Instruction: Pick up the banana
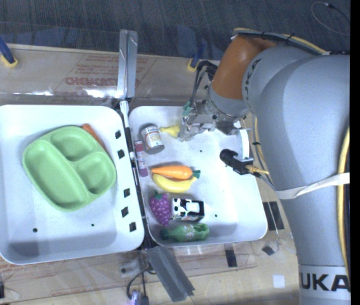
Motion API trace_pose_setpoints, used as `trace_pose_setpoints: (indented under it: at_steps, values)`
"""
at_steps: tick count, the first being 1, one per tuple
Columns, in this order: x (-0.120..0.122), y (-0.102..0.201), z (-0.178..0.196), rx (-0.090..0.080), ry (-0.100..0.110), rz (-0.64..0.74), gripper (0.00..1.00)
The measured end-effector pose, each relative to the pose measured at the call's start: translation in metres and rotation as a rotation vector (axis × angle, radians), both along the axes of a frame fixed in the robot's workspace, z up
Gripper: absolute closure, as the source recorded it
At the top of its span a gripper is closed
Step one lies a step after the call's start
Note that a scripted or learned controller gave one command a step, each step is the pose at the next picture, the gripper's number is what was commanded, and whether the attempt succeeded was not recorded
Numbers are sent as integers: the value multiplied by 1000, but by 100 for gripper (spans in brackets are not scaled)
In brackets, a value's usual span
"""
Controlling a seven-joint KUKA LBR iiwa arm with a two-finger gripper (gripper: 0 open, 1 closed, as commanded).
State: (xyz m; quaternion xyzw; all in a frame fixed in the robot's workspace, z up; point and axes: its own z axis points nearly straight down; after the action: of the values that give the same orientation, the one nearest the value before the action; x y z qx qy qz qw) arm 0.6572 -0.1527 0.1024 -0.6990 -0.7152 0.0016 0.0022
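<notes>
While the banana (172, 183) lies near the middle of the right bin (246, 218), nothing has hold of it, so the step in hand looks like the approach, with the grasp itself not yet begun. A carrot (173, 170) rests on the banana's far edge, touching it along most of its length. Just in front of the banana sit a bunch of purple grapes (160, 208) and a small black-and-white cow toy (188, 208), and beyond those, nearest the bin's front wall, a green vegetable (184, 232). Behind the banana, toward the bin's back wall, stands a small tin can (152, 138) with a small yellow piece (171, 130) beside it. The gripper (192, 127) hovers further back from the banana, just beside that yellow piece, and whether it is apart or together I cannot tell. The next move, by my judgement, calls for travelling forward to the banana and coming down on its front edge, clear of the carrot. Left of the banana, in the other bin (8, 234), lies a green divided plate (70, 166).
</notes>
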Motion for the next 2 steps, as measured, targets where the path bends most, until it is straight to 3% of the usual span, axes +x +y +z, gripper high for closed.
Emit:
trace_pose_setpoints:
  at_steps: [1,2]
  values:
    - [0,0,0,0,0,1,0]
    - [0,-47,-10,-1,-5,-51,0]
